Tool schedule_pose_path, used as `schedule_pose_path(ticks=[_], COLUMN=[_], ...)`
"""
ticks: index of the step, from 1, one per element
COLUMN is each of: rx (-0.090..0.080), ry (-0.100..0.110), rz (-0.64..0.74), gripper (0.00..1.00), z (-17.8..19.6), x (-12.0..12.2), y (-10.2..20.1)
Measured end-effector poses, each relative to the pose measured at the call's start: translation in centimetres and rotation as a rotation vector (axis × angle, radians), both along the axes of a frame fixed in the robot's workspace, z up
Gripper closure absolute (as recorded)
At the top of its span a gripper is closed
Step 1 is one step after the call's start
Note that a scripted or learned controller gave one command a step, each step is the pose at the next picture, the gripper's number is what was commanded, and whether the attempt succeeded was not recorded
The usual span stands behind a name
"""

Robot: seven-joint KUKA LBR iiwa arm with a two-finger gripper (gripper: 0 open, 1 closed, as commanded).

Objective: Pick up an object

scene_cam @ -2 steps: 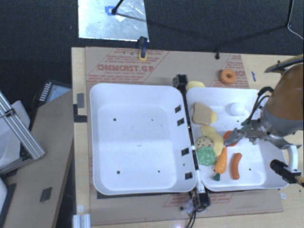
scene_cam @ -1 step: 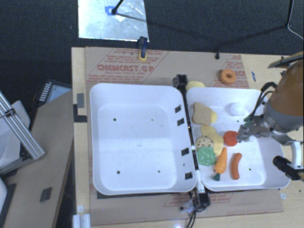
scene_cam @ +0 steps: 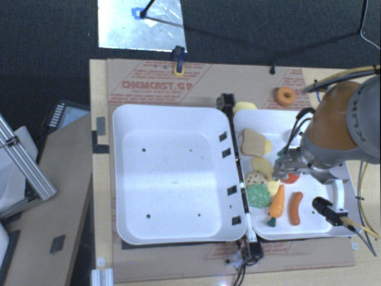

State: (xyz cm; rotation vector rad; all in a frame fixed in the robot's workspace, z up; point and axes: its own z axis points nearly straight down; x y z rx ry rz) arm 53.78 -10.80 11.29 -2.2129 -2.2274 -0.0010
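Orange carrot [scene_cam: 277, 201] just below end effector [scene_cam: 282, 170], seemingly apart

We see two bins of smooth white plastic — the left bin [scene_cam: 172, 171] faintly glossy, the right bin [scene_cam: 309, 226] the same. They sit on a matt board [scene_cam: 196, 79] that looks like printed cardboard. Behind it lies a shiny sheet [scene_cam: 141, 15], foil-like and crinkled, on dark, rough carpet-like flooring [scene_cam: 41, 40]. The arm [scene_cam: 336, 127] shows a smooth orange band with a soft sheen above grey casing. The toy carrot [scene_cam: 277, 201] and sausage [scene_cam: 294, 208] look like smooth moulded plastic — the slice of bread [scene_cam: 254, 142] looks matt.
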Motion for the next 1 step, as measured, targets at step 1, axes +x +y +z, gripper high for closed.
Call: schedule_pose_path(ticks=[1], rx=[-0.004], ry=[-0.005], rz=[-0.004], gripper=[1.00], z=[-1.81], x=[-1.55], y=[2.23])
